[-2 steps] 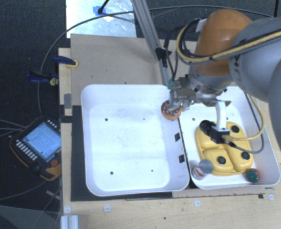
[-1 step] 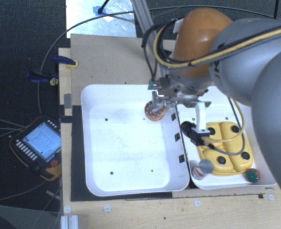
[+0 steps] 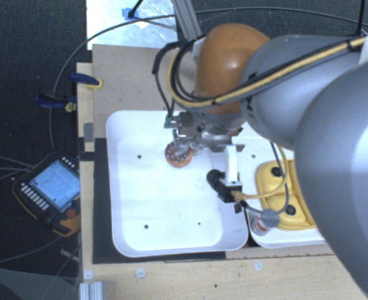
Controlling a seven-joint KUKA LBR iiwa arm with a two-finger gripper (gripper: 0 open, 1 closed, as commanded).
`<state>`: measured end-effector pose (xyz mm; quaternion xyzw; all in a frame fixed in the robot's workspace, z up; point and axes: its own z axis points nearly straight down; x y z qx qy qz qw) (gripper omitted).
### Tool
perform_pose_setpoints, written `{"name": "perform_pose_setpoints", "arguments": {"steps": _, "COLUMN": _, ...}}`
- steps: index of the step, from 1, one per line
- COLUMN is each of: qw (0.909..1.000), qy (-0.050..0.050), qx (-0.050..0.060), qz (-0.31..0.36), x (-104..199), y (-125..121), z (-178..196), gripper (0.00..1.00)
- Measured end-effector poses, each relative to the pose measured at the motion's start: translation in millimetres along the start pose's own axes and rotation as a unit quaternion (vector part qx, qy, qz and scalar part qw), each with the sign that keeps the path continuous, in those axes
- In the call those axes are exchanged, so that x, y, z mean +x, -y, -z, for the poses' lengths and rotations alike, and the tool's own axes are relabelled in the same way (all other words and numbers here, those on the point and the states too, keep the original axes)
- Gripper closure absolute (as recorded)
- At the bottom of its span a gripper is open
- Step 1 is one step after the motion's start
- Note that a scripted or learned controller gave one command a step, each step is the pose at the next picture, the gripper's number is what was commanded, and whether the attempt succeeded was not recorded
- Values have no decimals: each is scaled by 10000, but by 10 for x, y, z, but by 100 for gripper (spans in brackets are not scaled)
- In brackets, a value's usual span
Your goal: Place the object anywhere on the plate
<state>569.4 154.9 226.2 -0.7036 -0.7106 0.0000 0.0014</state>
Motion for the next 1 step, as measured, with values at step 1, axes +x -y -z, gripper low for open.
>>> {"name": "perform_pose_setpoints", "arguments": {"steps": 1, "qw": 10000, "qy": 7, "qx": -9, "qz": -27, "x": -33, "y": -9, "z": 10, "gripper": 0}}
